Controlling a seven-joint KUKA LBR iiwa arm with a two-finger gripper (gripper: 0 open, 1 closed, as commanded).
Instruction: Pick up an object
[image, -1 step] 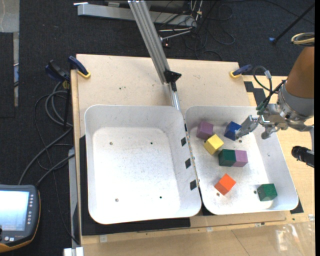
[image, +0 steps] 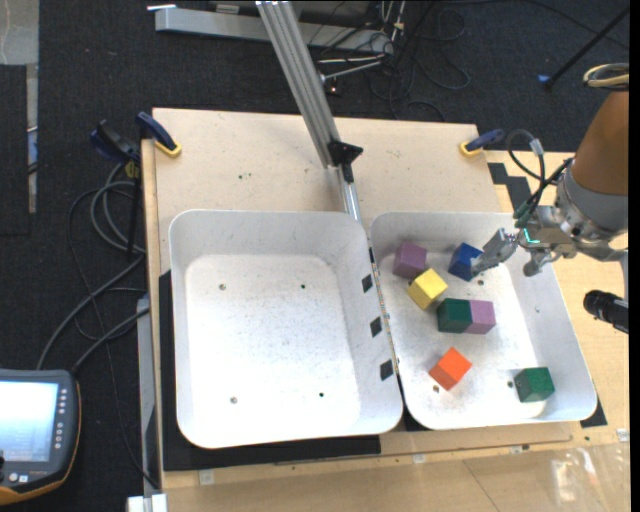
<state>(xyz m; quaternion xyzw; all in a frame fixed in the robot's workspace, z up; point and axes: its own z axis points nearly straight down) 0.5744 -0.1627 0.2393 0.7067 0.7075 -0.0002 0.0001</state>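
In the right bin (image: 560, 330), the gripper (image: 510, 250), seemingly open, should drop squarely over the blue cube (image: 463, 262) before closing.

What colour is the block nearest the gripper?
Blue, by the gripper; shows best in the camera view.

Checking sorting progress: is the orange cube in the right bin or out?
In: the orange cube sits on the right bin's floor, near its front.

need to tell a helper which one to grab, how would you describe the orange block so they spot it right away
Look in the right-hand white bin, where all the blocks lie. The orange block sits alone in the nearer part of the bin, toward the divide between the two bins. It is the one orange block, apart from the cluster of purple, yellow, blue and green farther back.
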